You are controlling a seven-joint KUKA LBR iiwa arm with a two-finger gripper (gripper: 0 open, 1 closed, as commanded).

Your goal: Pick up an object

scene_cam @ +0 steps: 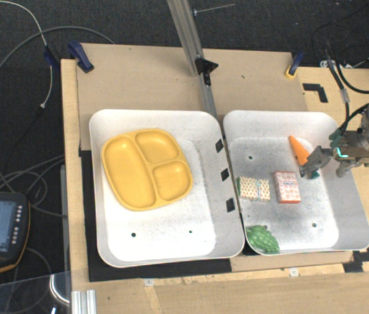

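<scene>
Orange carrot-like piece (pixel 298 148) in the right bin (pixel 341 241), just left of the gripper (pixel 332 161).

Camera view: its long axis runs up-left to down-right, the lower end almost touching the near finger. The gripper's fingers stand spread apart, holding nothing. Red box (pixel 287 187), patterned packet (pixel 254 189) and green piece (pixel 262 239) lie further left and lower.

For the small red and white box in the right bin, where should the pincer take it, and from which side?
Likely from straight above, closing across the short width of the red and white box. It lies flat, long axis running up-down in the view. There is a gap to the patterned packet on its left and bare right bin floor on its right, leaving room for both fingers.
</scene>
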